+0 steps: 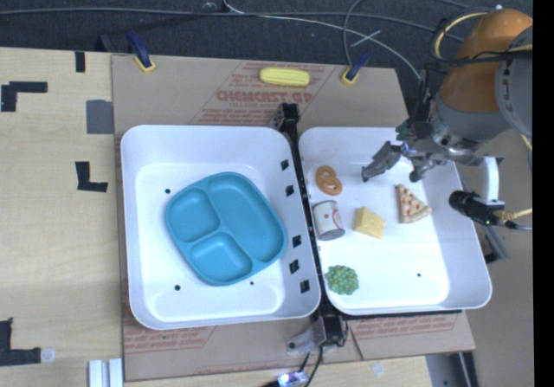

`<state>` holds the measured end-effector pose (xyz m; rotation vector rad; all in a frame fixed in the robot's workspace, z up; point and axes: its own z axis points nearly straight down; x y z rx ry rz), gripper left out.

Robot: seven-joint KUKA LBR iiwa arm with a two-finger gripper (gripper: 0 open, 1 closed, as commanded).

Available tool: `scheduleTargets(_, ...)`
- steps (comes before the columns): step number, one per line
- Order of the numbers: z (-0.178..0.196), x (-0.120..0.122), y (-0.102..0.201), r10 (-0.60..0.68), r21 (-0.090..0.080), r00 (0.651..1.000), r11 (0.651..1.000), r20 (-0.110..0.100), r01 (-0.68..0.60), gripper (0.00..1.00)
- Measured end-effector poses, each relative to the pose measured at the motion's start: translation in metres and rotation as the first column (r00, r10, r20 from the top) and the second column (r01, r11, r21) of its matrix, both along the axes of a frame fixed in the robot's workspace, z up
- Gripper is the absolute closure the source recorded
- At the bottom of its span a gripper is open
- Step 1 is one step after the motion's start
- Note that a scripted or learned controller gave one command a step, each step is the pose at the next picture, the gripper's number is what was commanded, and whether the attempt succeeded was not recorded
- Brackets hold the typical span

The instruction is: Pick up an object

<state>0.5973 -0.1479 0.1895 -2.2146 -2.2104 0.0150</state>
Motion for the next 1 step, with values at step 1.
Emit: scheduleTargets(1, 0.0086, 0.0033, 0.0003, 0.003, -0.002, 1.000, 1.000, 0.014, -0.003, 0.00)
